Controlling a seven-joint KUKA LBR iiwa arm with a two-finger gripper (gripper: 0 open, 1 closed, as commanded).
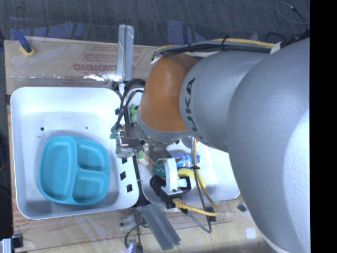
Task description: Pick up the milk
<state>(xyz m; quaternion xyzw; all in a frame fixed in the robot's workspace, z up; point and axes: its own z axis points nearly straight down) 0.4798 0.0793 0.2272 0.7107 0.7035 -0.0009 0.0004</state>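
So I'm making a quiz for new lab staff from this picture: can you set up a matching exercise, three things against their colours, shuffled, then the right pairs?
Things:
1. divided plate in the left bin
2. band above the arm's wrist
3. cable looping beside the wrist over the right bin

Colours:
A. yellow
B. light blue
C. orange

Pairs: 1-B, 2-C, 3-A
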